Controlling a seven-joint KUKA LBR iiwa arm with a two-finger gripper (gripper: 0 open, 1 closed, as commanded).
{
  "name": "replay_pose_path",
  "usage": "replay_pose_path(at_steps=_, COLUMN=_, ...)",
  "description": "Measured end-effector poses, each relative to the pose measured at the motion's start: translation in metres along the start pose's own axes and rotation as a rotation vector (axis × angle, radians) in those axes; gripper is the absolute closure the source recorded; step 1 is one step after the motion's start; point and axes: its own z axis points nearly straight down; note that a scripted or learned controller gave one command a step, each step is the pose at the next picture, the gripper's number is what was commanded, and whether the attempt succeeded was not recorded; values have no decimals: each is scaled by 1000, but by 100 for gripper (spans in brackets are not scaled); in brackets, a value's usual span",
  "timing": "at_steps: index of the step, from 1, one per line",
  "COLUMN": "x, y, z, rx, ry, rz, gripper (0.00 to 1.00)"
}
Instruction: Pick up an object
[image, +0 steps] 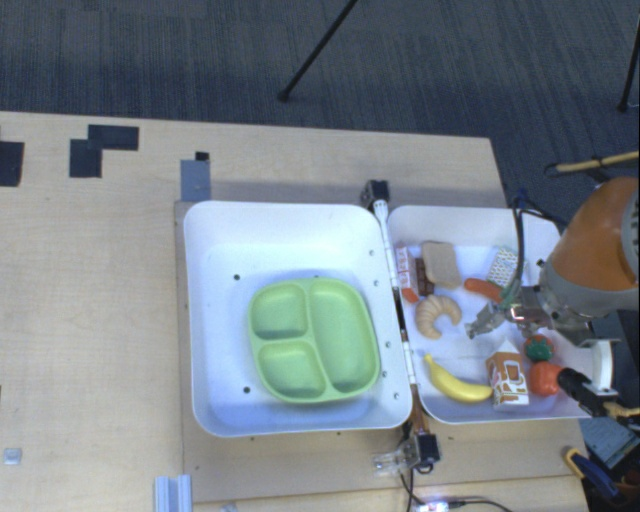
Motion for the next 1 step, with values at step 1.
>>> replay_pose_path(at_steps=1, x=72, y=-28, z=14, rx=-26, ry=-7, rz=-3, gripper=0)
